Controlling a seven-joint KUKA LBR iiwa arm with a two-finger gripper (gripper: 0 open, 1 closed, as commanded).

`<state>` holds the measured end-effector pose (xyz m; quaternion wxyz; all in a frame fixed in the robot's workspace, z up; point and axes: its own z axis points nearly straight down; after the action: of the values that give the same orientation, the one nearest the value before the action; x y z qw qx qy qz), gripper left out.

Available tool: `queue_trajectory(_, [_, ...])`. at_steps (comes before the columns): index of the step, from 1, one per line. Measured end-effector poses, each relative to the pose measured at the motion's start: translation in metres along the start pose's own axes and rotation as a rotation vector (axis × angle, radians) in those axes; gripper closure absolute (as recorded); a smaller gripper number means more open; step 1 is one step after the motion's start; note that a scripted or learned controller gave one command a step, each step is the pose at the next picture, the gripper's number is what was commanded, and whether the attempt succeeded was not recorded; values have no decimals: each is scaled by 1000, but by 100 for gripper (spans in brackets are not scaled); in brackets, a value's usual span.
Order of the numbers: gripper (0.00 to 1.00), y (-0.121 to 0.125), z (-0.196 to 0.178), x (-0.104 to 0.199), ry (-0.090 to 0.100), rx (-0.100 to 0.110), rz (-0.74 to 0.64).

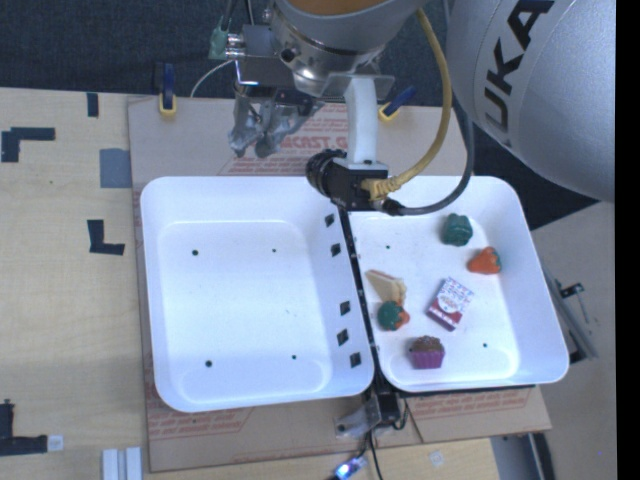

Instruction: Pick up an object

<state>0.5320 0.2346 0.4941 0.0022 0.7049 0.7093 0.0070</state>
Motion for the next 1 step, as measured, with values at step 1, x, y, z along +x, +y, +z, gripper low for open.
queue_trajectory(1, [100,4,179,-3,-15,32,5])
